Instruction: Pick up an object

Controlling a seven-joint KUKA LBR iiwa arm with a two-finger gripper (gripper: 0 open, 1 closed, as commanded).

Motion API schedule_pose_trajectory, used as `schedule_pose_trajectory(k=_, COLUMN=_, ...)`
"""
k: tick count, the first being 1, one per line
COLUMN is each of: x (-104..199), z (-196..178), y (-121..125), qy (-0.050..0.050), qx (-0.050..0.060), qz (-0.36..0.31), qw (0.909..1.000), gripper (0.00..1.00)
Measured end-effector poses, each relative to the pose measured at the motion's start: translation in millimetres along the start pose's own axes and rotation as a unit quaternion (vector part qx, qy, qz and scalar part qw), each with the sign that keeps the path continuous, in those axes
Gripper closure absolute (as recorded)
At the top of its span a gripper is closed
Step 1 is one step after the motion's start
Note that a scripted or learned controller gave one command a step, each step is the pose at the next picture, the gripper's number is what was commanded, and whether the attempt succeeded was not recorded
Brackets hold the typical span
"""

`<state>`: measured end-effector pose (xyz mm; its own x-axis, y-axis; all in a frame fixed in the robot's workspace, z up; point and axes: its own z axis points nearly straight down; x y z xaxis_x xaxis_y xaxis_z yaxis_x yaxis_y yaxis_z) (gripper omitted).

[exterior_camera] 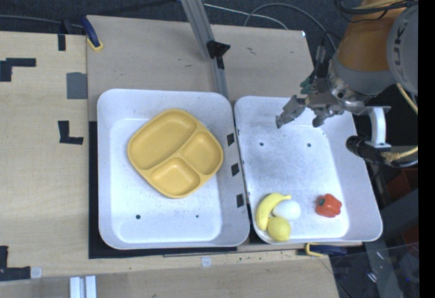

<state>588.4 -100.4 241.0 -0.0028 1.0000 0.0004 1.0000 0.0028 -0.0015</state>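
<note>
1. Red item (328, 205): small, glossy, roundish w/ lumpy top, looks like a toy pepper or tomato, can't tell which. Lies in right bin (319, 154), near-right corner area, apart from the other pieces.
2. Banana (269, 205): yellow, curved, toy-like. Right bin, near-left corner, up against the bin wall.
3. White egg-shaped item (287, 210): smooth, pale, touching the banana on its right side.
4. Lemon-like item (279, 228): yellow, rounded, just below banana and egg, touching both; the three make one tight cluster.
5. My gripper (299, 120): over far end of right bin, fingers spread wide, nothing btwn them. Left finger (285, 115) angles out toward the bin's middle seam. Well apart from all four items; bare speckled bin floor lies btwn me and them.
6. Left bin (112, 174): white, shallow, side by side w/ right bin.
7. Yellow tray (175, 152): three compartments, rounded corners, sits tilted diagonally in left bin, mid-to-far part.
8. Metal pole (197, 14): grey, runs from top edge down to the seam btwn bins at far side, black clamp partway.
9. Bench (149, 58): tan board under both bins, black tape marks at left.
</note>
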Motion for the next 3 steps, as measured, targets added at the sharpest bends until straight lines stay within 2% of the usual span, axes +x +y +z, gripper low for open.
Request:
schedule_pose_trajectory(k=1, x=0, z=0, y=0, qy=0.000, qx=0.000, qz=0.000, qw=1.0000, gripper=0.00)
schedule_pose_trajectory(k=2, x=-7, z=56, y=-8, qy=0.000, qx=0.003, qz=0.001, qw=1.0000, gripper=0.00)
schedule_pose_trajectory(k=3, x=-11, z=114, y=-1, qy=0.000, qx=0.003, qz=0.001, qw=1.0000, gripper=0.00)
